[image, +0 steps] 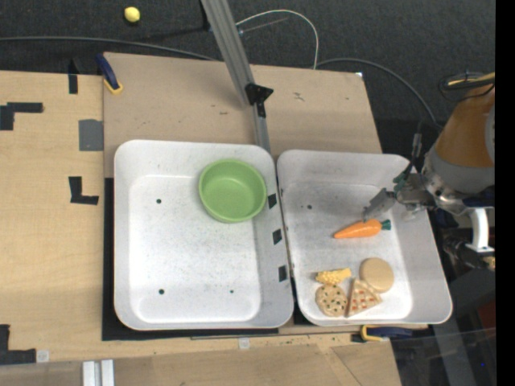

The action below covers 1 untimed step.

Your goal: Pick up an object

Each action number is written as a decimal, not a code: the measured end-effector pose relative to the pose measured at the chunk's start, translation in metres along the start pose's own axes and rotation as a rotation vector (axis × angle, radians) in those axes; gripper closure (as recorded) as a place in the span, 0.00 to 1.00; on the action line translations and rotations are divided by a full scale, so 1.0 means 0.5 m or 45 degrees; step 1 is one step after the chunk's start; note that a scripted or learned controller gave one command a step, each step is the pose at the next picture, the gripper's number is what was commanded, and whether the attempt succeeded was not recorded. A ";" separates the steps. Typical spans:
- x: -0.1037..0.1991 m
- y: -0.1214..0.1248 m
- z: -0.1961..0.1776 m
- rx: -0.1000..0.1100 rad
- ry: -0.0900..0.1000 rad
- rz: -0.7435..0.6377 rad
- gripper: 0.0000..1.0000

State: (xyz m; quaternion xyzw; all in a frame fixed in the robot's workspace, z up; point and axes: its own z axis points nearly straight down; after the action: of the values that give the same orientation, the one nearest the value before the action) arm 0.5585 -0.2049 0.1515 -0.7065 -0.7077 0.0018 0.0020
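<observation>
An orange toy carrot (359,230) with a green stub lies in the middle of the right bin (322,175). Near that bin's front sit a corn cob (332,277), a round tan bun (376,274), a cookie (330,299) and a pizza slice (362,298). A green bowl (232,190) stands at the back right of the left bin (145,240). My gripper (383,203) reaches in from the right, just above and right of the carrot's green end, with nothing seen between its fingers.
A metal pole (233,47) slants across the bench behind the bins. A small yellow ball (132,14) lies on the dark floor at the far left. Cables run behind the right bin. A blue-and-yellow clamp (109,72) sits at the board's back left corner.
</observation>
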 end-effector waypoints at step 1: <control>-0.008 -0.005 0.097 -0.019 0.005 0.002 0.00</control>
State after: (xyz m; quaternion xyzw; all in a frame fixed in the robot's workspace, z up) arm 0.5560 -0.2091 0.1033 -0.7070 -0.7072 -0.0049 -0.0020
